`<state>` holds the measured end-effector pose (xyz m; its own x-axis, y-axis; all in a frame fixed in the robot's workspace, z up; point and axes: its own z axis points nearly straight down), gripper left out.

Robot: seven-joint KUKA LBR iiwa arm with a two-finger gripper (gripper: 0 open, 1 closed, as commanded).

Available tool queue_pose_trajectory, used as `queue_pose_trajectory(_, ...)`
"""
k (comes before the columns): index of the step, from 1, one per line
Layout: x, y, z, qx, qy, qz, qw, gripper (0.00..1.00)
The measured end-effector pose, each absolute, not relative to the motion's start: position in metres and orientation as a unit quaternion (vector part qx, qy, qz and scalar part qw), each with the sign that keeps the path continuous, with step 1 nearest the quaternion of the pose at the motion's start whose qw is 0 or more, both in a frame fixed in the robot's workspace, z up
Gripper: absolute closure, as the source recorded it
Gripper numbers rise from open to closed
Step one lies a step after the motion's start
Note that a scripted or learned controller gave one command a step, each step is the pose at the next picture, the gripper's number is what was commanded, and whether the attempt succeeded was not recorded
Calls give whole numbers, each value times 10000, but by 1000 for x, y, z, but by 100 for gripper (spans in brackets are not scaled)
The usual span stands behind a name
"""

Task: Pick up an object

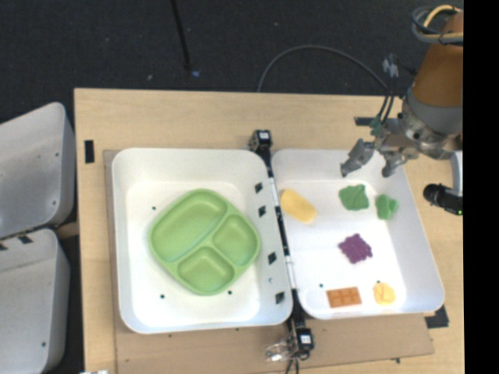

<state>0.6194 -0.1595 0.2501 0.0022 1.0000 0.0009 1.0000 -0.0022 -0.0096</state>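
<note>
Behind the orange brick (344, 297) at six o'clock of the right bin (413, 244), we see the gripper (373, 160) at twelve o'clock, jaws spread wide, holding nothing.

Both white bins (187, 310) look like smooth, slightly glossy plastic. The green divided plate (204, 241) is matt plastic. The bench (171, 104) is pale matt wood. My gripper (373, 162) looks like dull grey metal.
</note>
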Motion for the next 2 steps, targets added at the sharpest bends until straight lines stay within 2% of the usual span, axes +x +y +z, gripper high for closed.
queue_pose_trajectory(1,621,-159,256,-7075,-7068,-1,-2,0)
queue_pose_trajectory(2,626,-153,207,-7058,-7084,18,13,0)
